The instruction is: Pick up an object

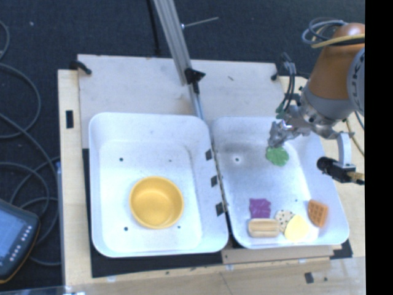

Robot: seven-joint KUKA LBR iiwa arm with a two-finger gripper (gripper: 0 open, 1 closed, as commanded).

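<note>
1. A green piece is seen in the right bin, near its upper right corner; it is roundish, so no long axis can be told.
2. The gripper is placed just above the green piece; whether it is open, closed or gripping cannot be told.
3. A yellow bowl is held in the left bin.
4. A purple piece, a bread roll, a cookie, a yellow piece and a waffle are gathered along the right bin's lower edge.
5. Bare floor is left in the middle of the right bin.
</note>
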